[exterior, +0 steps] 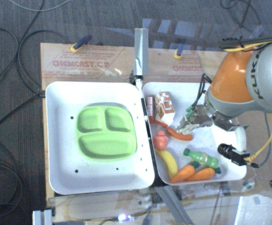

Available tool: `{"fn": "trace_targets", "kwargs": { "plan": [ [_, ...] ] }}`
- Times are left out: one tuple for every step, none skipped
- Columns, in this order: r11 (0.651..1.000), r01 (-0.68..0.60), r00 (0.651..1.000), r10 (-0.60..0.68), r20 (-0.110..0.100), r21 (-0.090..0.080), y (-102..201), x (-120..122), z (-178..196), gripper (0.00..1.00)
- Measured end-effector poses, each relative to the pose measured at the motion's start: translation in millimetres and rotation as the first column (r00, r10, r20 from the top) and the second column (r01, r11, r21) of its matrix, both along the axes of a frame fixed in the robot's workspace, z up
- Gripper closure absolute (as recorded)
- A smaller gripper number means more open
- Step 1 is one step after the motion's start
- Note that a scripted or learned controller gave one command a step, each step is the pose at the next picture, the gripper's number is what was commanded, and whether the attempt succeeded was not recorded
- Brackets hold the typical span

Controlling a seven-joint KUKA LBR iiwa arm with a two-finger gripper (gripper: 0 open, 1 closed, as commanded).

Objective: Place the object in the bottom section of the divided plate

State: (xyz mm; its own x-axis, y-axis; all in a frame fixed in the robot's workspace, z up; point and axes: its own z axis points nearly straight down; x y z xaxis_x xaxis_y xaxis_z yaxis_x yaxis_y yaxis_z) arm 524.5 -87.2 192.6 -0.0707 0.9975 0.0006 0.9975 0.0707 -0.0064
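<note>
A green divided plate (107, 131) lies in the left white bin (61, 172), with two small sections at the top and one wide section at the bottom. My gripper (184, 125) hangs low in the right bin (192, 89), just above a red-orange hot dog (179, 135). Around it lie a small carton (164, 107), a pink round toy (161, 140), a banana (168, 161), a green bottle (201, 158) and two carrots (193, 173). The fingertips are too small and cluttered to read.
A red stick-like item (150, 108) leans along the right bin's left wall. The grey and orange arm (239, 81) covers the right bin's upper right. A black cable fitting (231, 153) sticks out over its right edge. A metal bar (140, 53) stands behind the bins.
</note>
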Motion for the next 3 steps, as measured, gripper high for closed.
{"fn": "trace_targets", "kwargs": {
  "plan": [
    [1.000,-0.017,1.000,0.017,-0.002,-0.001,72.7,-27.4,-12.7,1.00],
    [0.991,-0.134,0.991,0.134,0.000,-0.001,135.0,-40.4,-3.2,1.00],
    [0.994,-0.112,0.994,0.112,-0.001,-0.002,43.3,-40.8,-12.3,1.00]
  ]
}}
